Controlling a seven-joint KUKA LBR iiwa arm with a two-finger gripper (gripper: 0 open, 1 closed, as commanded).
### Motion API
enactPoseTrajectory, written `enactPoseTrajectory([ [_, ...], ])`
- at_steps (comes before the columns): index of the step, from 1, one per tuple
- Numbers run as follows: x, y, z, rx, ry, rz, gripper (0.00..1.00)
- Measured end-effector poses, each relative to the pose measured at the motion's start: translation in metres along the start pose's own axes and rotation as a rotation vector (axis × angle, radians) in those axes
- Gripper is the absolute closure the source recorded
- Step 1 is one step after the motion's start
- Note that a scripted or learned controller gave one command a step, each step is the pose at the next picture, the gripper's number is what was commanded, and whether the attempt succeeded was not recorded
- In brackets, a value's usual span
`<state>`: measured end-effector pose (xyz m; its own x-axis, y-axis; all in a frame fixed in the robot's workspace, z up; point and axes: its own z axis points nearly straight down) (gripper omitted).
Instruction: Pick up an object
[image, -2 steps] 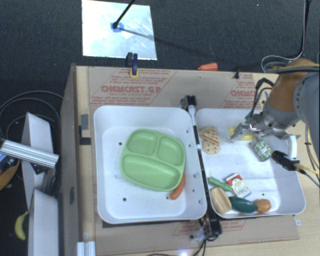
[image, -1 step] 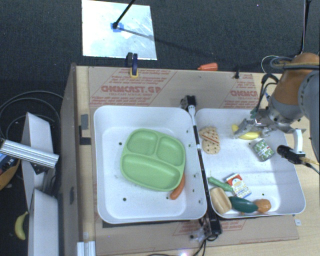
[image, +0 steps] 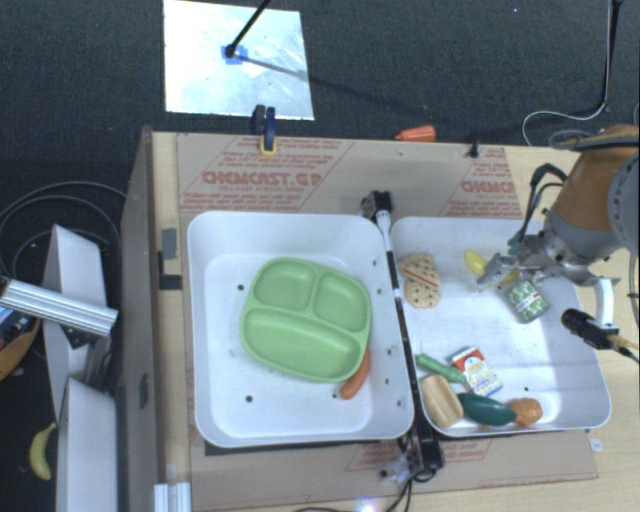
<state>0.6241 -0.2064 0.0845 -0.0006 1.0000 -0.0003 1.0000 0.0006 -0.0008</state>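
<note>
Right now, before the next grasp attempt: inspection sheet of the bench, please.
Surface: two white bins on a cardboard-covered bench.
Job's things: right bin has a small can, yellow piece, cookie, small carton, toy foods at the front edge.
Clutter: green divided plate and carrot in left bin.
Gripper: gripper low over right bin, beside the can.
Cables: black cables on floor at left.
Surroundings: dark carpet, silver sheet.

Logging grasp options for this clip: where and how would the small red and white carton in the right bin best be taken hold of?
Probably across its two long sides, coming straight down from above. The carton lies flat on the right bin floor, turned at a slant, so the tool would need to rotate to match. Its upper right side faces bare floor; the green stalk lies close on the lower left, leaving less room there.
</note>
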Motion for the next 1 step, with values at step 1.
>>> enactPoseTrajectory([
  [1, 0.0491, 0.0393, -0.0004, 0.000, 0.001, -0.008, 0.00],
])
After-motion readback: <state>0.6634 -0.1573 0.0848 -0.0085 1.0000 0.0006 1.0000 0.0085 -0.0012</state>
